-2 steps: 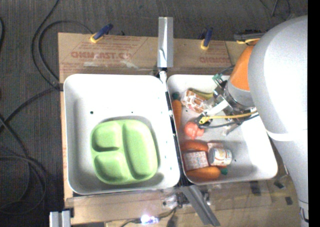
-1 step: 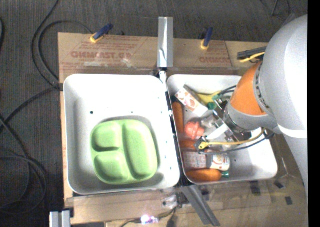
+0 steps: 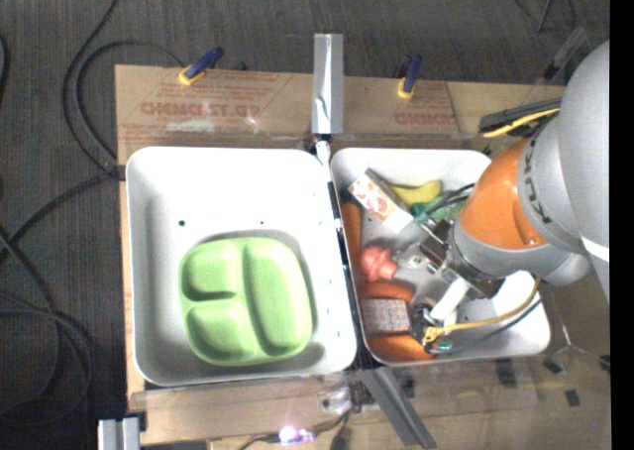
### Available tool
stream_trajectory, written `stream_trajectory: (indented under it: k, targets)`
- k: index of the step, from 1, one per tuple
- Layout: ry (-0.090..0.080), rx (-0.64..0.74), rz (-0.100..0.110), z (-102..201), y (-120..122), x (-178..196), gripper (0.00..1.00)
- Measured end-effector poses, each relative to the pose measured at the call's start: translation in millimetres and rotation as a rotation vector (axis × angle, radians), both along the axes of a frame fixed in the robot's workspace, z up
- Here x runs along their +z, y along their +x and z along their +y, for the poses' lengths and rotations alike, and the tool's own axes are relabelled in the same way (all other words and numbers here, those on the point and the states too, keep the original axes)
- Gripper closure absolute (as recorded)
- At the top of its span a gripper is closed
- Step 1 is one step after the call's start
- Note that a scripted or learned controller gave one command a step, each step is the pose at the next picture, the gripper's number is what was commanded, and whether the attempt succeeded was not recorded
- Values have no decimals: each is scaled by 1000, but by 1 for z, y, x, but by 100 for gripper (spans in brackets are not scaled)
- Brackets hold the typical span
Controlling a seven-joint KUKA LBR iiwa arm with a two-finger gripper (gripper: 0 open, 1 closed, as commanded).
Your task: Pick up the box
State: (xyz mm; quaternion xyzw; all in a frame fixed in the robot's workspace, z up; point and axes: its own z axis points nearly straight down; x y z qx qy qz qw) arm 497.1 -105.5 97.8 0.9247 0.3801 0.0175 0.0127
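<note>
The grey-and-orange arm's end effector point(image 3: 428, 262), grip state unclear, hovers at the long white-and-red carton box's point(image 3: 380, 201) five o'clock, apparently positioning for pickup.

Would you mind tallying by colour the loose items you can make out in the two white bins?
Green: 1, the divided tray in the left bin
Yellow: 1, the banana in the right bin
Pink: 1, the small toy
Orange: 1, the rounded item at the near wall
White with red print: 1, the box
Total: 5; the arm hides part of the right bin.
</note>
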Motion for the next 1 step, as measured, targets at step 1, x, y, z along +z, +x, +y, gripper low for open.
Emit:
stream_trajectory:
  k: [1]
  targets:
    - [4,-68,33,-67,74,-7,0]
